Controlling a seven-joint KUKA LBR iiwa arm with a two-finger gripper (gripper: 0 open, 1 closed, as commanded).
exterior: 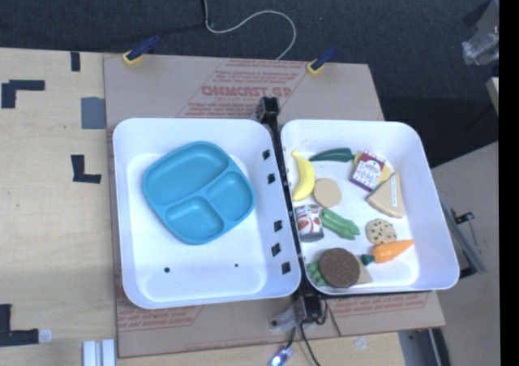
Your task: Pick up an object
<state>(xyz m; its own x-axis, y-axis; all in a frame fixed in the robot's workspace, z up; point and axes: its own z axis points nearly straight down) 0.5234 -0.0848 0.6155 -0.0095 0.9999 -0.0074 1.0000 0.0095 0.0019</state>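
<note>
Toys crowd the right bin point(422, 153): banana point(302, 175) and can point(309, 222) by its left wall, carrot point(392, 251) and burger point(339, 267) near the front edge. Blue plate point(198, 191) lies in the left bin point(130, 145). Jaws' state: cannot tell

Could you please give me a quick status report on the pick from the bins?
Arm at upper right edge, clear of the bins. Toy food untouched in right bin: banana, carrot, can. Blue tray alone in left bin. No obstruction.
</note>
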